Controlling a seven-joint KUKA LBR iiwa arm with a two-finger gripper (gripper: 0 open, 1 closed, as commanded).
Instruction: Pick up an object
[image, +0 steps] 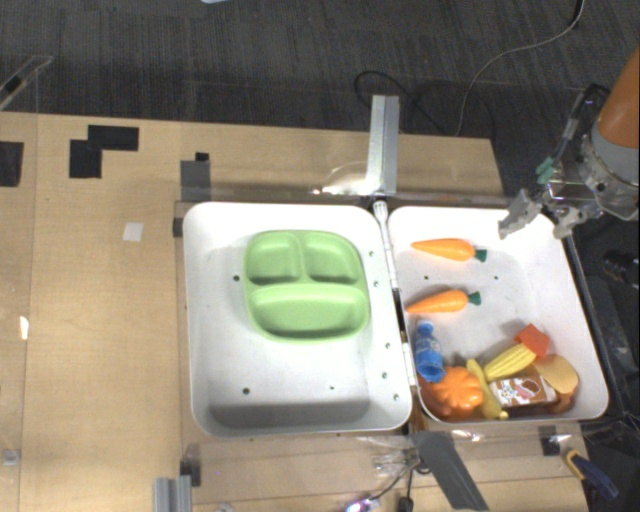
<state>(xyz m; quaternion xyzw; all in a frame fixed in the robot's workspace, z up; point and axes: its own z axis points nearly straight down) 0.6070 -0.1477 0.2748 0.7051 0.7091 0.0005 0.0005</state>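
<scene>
The right bin holds several toy foods. One carrot lies near its far edge and a second carrot lies just below it. A blue bottle, an orange toy, a yellow corn cob, a red block and a brown bottle crowd the near right corner. My gripper hangs over the bin's far right corner, open, with nothing between its fingers. It is to the right of the upper carrot and apart from it.
The left bin holds a green divided plate. A metal post stands behind the seam between the bins. The wooden bench stretches to the left.
</scene>
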